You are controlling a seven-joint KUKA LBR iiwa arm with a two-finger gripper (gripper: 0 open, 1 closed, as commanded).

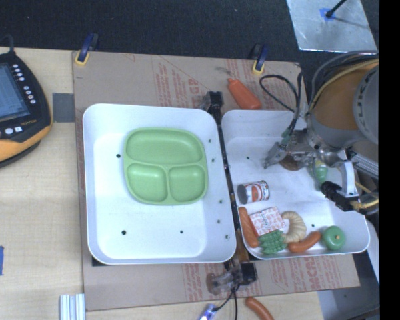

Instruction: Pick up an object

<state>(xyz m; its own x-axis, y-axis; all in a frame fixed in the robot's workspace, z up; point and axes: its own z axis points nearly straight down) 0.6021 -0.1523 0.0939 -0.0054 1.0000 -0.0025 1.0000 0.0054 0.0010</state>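
Over the right bin (235, 131), near its upper right corner, a gripper (285, 152) reaching down from the grey arm (347, 105) with its orange band. Metal fingers low over the white floor, splayed a little, nothing seen between them; whether truly open or closed, cannot tell from this angle. Just beside them a brown shape, half hidden under the wrist and too dark to name, and a small green thing (319, 173) partly covered by the arm's fittings.

Along the near wall of that bin, a crowded cluster: a small can (254, 192) lying on its side with a red and white label; a red hot dog (248, 228); a white packet (266, 220) with red print; a green bunch (273, 243), detail blurred; a pale bagel (295, 223); an orange carrot (303, 244); a green apple (333, 237). Several touching or overlapping, edges hard to separate.

In the left bin (100, 179), a green divided plate (165, 165), three sections, lying flat.
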